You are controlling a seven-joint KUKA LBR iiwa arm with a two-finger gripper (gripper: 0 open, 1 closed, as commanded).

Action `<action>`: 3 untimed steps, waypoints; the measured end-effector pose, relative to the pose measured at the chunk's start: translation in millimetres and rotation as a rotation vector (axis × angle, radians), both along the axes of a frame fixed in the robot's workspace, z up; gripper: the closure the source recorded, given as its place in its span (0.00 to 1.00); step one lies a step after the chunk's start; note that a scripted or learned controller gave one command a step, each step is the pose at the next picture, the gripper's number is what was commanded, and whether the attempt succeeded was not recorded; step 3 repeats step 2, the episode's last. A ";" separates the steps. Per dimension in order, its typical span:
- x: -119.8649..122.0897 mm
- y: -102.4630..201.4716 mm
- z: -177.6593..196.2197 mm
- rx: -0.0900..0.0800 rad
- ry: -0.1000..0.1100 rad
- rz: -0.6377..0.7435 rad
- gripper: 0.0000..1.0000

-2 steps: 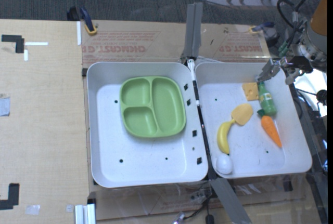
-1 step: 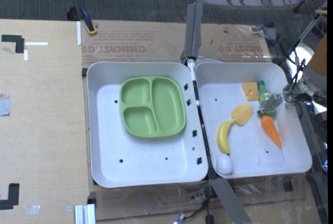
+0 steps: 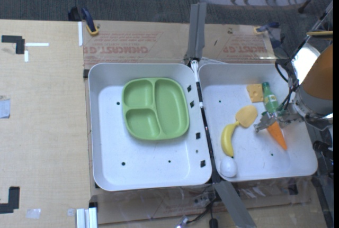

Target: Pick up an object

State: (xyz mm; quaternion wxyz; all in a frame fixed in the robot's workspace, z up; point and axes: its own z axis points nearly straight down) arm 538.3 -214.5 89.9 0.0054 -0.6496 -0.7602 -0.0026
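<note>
Arm: the grey KUKA arm reaches in from the right, its orange band above the wrist, leaning over the right bin.

Gripper: the gripper sits low in the right bin, at the thick end of the carrot; whether it is apart or together I cannot tell (the metal parts blur into the toys there).

Carrot: an orange carrot lies tilted on the bin floor, tip pointing toward the near right corner, touching or just beside the gripper. Nothing shows it lifted, so I would not call it held.

Green bottle: a small green bottle lies just behind the gripper, beside a yellow-orange cracker-like square.

Other candidates: a banana curves toward the near wall, a tan chip-like piece rests at its upper end, and a white egg-like ball sits against the near rim.

Left bin: the left bin holds a green divided plate lying flat, well apart from the gripper.

Desk: both bins sit side by side on the desk, which keeps the loose toys corralled within reach.

Step in hand: judging by the low pose, the approach targets the carrot or the bottle.

Risk: the toys crowd together, so a close could pinch two or nudge the carrot aside.
</note>
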 end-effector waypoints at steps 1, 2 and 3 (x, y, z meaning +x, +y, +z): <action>-0.5 -3.3 9.5 -0.007 -0.002 -0.005 1.00; 48.5 41.1 119.2 -0.013 -0.002 -0.189 1.00; 48.5 41.1 119.2 -0.013 -0.002 -0.189 1.00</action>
